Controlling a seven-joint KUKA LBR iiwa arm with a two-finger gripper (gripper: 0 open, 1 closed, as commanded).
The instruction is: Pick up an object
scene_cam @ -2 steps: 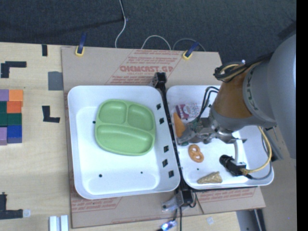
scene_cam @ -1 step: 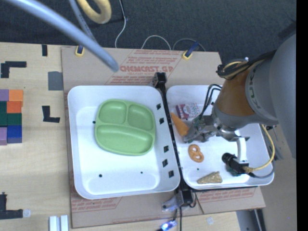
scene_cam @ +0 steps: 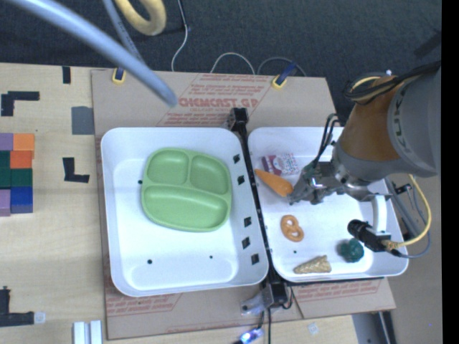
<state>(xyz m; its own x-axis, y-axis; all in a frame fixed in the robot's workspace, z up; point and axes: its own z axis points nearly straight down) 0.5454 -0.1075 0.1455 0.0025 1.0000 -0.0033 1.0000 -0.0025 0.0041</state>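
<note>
In the right bin (scene_cam: 373, 267), near its left wall, lies the carrot (scene_cam: 275, 183), a small orange toy with a long tapered body, placed at a slant with its thin end pointing toward the claw. It touches the lower edge of a small packet (scene_cam: 281, 163) with white and pink print, which lies just above it. The claw (scene_cam: 310, 189) hangs low over the middle of this bin, just to the right of the carrot's thin end; whether its fingers are apart or together I cannot tell, because they are dark and blurred, and nothing is seen between them. Behind it the grey arm (scene_cam: 412, 131) with the orange band (scene_cam: 366, 131) comes in from the right. Below the carrot there is a brown pretzel (scene_cam: 292, 228), and lower, near the front wall, a pale tan wedge-shaped piece (scene_cam: 313, 265). A dark teal rounded object (scene_cam: 351, 250) sits to the right of that piece. The left bin (scene_cam: 179, 274) holds a green plate (scene_cam: 188, 190) with three compartments, lying flat. Both bins stand on a sheet of cardboard (scene_cam: 215, 95) on the bench (scene_cam: 43, 264).
</note>
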